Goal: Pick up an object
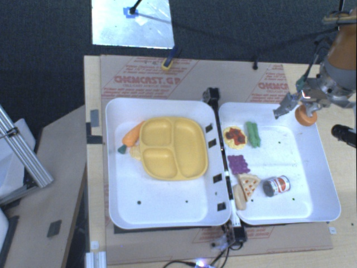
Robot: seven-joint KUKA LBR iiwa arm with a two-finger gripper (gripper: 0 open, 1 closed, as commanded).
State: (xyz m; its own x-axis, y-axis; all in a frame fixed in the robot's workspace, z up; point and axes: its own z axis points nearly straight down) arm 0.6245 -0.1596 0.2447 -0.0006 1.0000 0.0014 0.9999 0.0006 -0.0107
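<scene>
Hovering over the far right corner of the right shallow white plastic bin (318, 149), the end effector (298, 106) sits at the end of the grey arm (340, 54) coming in from the right. One grey finger (284, 106) pokes out to the left, and a round orange piece (305, 116) sits right under the wrist area, but honestly I can't tell whether the fingers are spread or closed, or whether that orange thing is being gripped at all.

Stuff in the right bin, all along its left half: a flat round yellow toy with red topping (235, 137) near the far left, a green ridged toy pod (253, 133) just beside it, a purple bunch of toy grapes (238, 163) closer to the middle, a toy pizza slice (249, 185) and a tan toy bread piece (239, 196) near the front left, and a small red-labelled tin can (276, 185) lying on its side just right of the pizza.

Left shallow white plastic bin (120, 205) has a yellow plastic divided plate (170, 148) in the middle, with an orange toy carrot (132, 134) tucked against the plate's left edge.

Both bins sit on a cardboard sheet (145, 78) on the bench (92, 82).
</scene>
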